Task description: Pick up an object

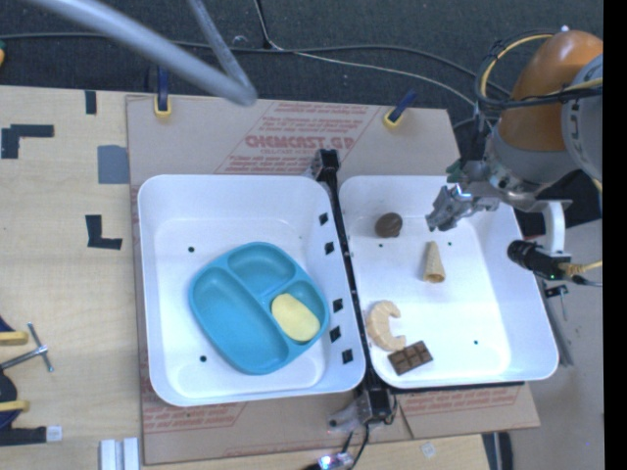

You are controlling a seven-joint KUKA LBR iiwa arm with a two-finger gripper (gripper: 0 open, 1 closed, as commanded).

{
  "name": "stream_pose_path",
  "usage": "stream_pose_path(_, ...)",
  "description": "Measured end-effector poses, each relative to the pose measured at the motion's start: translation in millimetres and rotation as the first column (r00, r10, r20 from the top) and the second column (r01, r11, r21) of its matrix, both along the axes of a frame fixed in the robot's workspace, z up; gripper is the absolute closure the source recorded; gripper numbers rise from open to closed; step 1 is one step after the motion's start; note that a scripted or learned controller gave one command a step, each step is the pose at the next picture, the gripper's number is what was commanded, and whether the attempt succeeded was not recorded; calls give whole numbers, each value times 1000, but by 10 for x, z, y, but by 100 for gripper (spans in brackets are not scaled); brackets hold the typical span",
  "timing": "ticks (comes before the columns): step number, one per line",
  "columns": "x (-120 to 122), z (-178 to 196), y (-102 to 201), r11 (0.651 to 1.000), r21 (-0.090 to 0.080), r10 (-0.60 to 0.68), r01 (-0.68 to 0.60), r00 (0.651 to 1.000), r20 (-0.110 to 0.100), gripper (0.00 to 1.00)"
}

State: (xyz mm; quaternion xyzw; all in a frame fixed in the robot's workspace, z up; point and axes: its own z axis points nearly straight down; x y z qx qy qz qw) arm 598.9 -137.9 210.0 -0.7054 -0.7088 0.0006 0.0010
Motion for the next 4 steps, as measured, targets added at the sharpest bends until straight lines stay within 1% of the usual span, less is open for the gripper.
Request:
stream_pose_path(2, -68, 125, 1082, 1000, 0, 1, -1, 1000, 0, 100)
stream_pose_path(3, -277, 29, 1582, 1000, -1, -1, 1, 1000, -2, 100)
stream_pose_path(4, -436, 170, 2073, 1000, 0, -1, 1, 1000, 0, 100)
